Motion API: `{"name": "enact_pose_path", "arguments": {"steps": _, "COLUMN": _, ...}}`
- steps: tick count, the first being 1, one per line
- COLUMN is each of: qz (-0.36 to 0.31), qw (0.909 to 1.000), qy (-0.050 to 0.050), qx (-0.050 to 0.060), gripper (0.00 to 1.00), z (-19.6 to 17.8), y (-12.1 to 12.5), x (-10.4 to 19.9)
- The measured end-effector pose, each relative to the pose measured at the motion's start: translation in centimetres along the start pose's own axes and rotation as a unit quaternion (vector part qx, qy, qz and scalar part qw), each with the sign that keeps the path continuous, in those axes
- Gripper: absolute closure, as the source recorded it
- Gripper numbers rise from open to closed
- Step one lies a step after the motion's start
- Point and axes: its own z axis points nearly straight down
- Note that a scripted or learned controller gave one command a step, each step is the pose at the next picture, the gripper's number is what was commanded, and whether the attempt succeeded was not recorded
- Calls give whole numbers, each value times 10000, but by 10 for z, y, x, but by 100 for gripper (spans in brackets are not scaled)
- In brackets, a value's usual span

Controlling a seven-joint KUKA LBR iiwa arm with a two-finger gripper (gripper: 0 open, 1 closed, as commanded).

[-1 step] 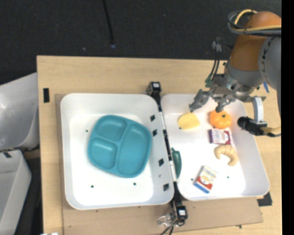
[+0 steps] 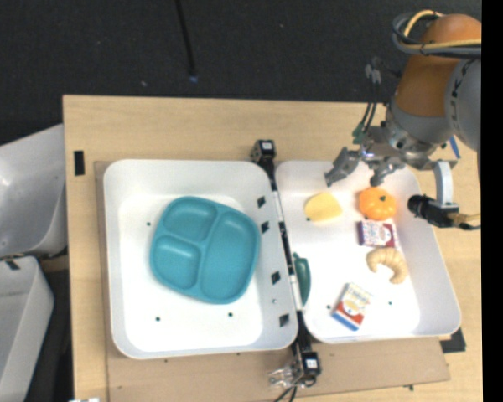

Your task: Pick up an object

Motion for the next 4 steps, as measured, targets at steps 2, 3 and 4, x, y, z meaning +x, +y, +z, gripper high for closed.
{"name": "enact_pose_path", "arguments": {"steps": 2, "qz": 6, "qw": 10000, "qy": -9, "qx": 20, "gripper": 0, "z": 92, "y": 8, "x": -13}}
{"name": "enact_pose_path", "arguments": {"steps": 3, "qz": 14, "qw": 10000, "qy": -11, "qx": 9, "gripper": 0, "z": 116, "y": 9, "x": -14}}
{"name": "enact_pose_path", "arguments": {"steps": 4, "qz": 17, "qw": 10000, "qy": -17, "qx": -27, "gripper": 100, "z": 102, "y": 10, "x": -15}}
